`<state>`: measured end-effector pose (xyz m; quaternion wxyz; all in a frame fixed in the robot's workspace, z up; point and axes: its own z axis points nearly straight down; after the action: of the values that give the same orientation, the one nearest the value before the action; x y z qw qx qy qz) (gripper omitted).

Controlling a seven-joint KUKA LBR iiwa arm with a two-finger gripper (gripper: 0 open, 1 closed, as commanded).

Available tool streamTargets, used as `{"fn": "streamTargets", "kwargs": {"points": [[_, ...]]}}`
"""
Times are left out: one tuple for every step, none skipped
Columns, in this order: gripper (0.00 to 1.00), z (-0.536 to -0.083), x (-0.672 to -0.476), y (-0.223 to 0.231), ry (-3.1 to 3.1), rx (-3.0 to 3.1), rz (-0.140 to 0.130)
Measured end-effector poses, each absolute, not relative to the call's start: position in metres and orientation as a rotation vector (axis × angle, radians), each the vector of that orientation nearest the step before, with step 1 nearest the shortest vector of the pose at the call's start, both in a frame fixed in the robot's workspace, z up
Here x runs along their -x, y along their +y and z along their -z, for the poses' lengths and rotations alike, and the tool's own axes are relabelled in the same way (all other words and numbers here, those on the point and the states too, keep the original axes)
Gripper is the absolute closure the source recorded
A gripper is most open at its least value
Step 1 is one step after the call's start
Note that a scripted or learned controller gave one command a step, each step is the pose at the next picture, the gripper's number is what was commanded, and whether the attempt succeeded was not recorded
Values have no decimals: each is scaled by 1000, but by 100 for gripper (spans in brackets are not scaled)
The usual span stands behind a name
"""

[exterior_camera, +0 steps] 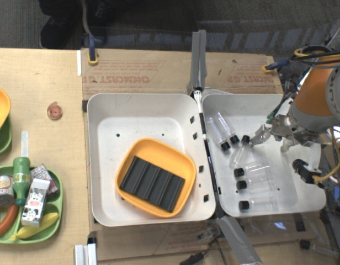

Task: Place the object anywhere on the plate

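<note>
The right bin (319, 200) holds several clear plastic vials with black caps, and one of these is presumably the object to move. One vial (221, 128) lies toward the far left of that bin, its cap pointing near; others lie nearer, including a cluster around the bin's middle (253, 173) and a cap (244, 205) close to the near wall. The yellow plate (128, 164) sits in the left bin (104, 126), already carrying a dark ribbed slab (153, 184) across most of its surface, so free rim is scarce.

The vials look light, rigid and smooth; being round, they will likely roll or squirt out of a pinch (a slippery sort of thing). A grip across the body near the cap, square to the vial's long axis, seems the safest bet.

The end effector (265, 134) hovers over the far side of the right bin, just right of the far vial and apart from it. Its fingers blur into grey metal against white plastic, so I cannot tell whether they are spread or closed, and nothing is visibly held.

The transparent vial bodies nearly vanish against the bin floor; their count and outlines are uncertain. The arm is cut off at the right.
</note>
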<state>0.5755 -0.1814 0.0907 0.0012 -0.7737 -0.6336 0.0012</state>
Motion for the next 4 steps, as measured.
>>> {"fn": "streamTargets", "kwargs": {"points": [[0,-92,-575,-199,-1863,2525,3],[0,-91,-544,-193,-1784,2583,-4],[0,-90,-587,-202,-1722,2610,7],[0,-91,-555,-178,-1547,2730,-5]]}}
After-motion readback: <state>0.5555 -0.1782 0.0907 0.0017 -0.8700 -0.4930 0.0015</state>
